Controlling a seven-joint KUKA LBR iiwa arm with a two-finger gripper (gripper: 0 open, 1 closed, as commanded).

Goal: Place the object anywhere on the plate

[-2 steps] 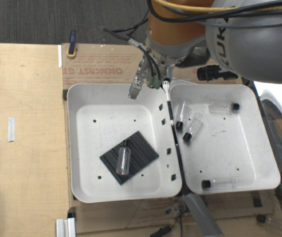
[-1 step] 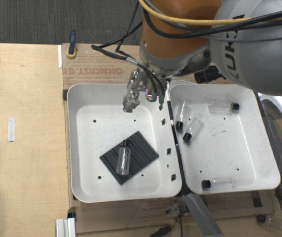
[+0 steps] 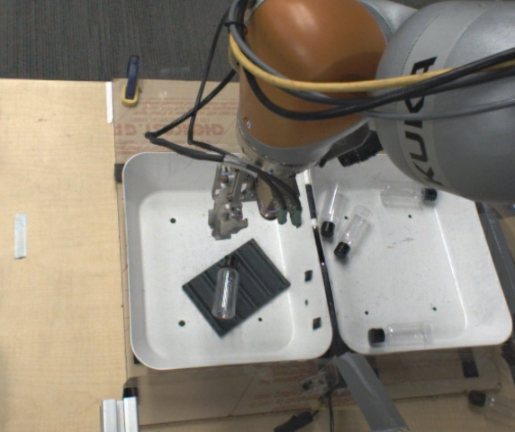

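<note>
A black ridged square plate lies tilted in the left bin. A clear plastic vial rests on the plate, near its middle. My gripper hangs just above and behind the plate's far corner, a little up from the vial. Its fingers point down with nothing visible between them, and they look slightly apart.
The right bin holds several clear vials with black caps: two near its left wall, one at the back, one at the front. The big orange and grey arm covers the bins' far side. A wooden bench lies to the left.
</note>
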